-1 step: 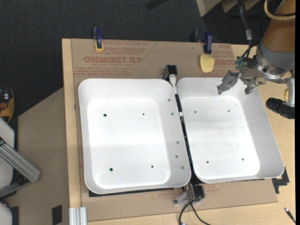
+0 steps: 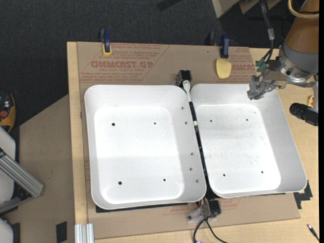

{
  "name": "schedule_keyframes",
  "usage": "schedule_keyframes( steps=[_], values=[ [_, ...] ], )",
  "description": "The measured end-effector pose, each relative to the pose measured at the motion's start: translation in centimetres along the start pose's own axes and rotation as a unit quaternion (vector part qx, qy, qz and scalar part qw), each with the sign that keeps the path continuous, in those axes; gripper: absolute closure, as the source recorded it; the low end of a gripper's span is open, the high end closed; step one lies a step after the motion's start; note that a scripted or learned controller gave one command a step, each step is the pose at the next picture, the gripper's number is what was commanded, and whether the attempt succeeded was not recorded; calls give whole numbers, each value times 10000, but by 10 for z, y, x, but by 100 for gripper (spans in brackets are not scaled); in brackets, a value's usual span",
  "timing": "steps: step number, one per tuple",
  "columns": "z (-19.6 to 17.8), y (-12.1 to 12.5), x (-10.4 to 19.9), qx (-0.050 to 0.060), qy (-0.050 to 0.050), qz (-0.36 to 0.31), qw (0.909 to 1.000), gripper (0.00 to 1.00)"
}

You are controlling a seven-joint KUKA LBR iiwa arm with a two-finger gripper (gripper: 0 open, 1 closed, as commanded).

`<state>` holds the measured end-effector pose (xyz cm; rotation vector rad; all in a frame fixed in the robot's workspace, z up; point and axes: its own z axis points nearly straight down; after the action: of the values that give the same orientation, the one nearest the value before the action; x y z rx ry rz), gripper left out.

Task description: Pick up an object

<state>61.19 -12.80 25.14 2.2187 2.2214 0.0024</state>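
Jaws can't be read on your gripper (image 2: 255, 92), hovering at the right bin's (image 2: 283, 135) upper right rim. Your nearest object, a yellow piece (image 2: 223, 68), lies outside on the board (image 2: 136, 59); descending here risks grabbing nothing.

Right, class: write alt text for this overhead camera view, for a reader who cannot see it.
A robot gripper hangs over the far rim of the right white bin, beside the left white bin. A small yellow object lies on the board beyond the bins.
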Motion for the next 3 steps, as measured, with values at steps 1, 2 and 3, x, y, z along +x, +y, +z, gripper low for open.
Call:
schedule_keyframes(
  steps=[1, 2, 3],
  values=[
    [56, 7, 75, 45, 19, -30, 10000, 100],
    [-66, 58, 106, -80, 1, -24, 10000, 100],
    [-13, 53, 224, 46, 27, -54, 10000, 100]
  ],
)
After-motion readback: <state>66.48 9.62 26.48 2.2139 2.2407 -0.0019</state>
